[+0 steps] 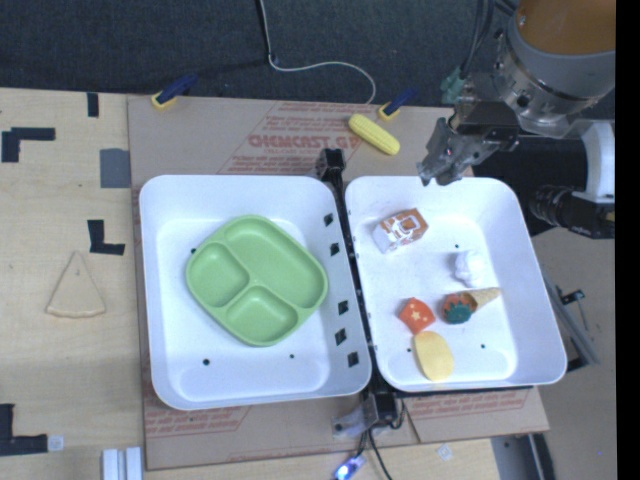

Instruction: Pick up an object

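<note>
Camera view: gripper above toy house.

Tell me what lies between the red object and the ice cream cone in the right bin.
In the camera view, a small teal ball lies between the red object and the ice cream cone, at the cone's wide end; whether it touches the cone is unclear.

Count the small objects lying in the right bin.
5: a brown-and-white block near the back left, a white piece mid-right, an ice cream cone below it, a red-orange item beside it, a yellow item at the front.
</note>
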